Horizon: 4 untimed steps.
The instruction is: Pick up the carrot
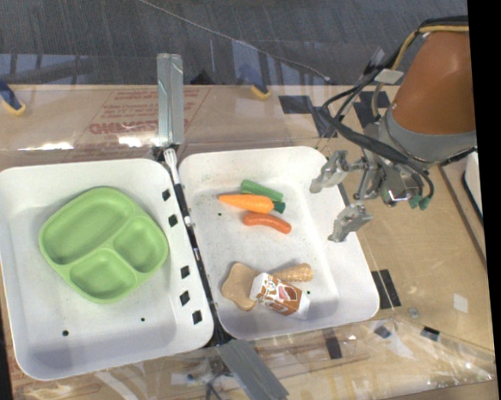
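Observation:
An orange carrot [245, 202] with a green top [262, 190] lies in the upper middle of the right bin [324, 311]. My gripper [337, 201] hangs over the bin's right edge, well to the right of the carrot. Its two fingers [327, 176] are spread apart with nothing between them, so it is open.
Just below the carrot lies a red-orange sausage [267, 224]. Nearer the front of the right bin are a bread slice [236, 286], a brown-and-white carton [280, 295] and a small bread stick [296, 274]. A green divided plate [104, 243] sits in the left bin [29, 350].

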### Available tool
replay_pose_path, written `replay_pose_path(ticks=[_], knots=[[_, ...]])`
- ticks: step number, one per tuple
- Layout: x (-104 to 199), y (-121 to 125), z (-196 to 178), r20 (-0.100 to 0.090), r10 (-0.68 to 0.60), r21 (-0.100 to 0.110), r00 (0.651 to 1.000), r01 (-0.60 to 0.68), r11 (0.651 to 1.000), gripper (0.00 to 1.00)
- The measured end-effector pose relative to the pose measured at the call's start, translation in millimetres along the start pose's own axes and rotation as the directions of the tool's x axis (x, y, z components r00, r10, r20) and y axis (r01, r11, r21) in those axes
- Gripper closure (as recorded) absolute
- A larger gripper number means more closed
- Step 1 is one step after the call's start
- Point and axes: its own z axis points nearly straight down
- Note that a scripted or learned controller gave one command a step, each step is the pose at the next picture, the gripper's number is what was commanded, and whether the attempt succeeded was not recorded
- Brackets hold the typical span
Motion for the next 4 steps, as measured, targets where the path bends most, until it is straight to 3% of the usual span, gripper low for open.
replay_pose_path(ticks=[1, 2, 3, 4], knots=[[-18.1, -13.3, 167.5, -0.01, 0.146, -0.003, 0.989, -0.146, 0.989, 0.0], [-109.9, 42.8, 180.2, -0.01, 0.256, 0.002, 0.967, -0.256, 0.967, 0.0], [-114.4, 44.1, 167.2, 0.009, 0.247, 0.002, 0.969, -0.247, 0.969, 1.0], [-108.7, 110.0, 84.8, 0.004, 0.528, -0.004, 0.849, -0.528, 0.849, 1.0]])
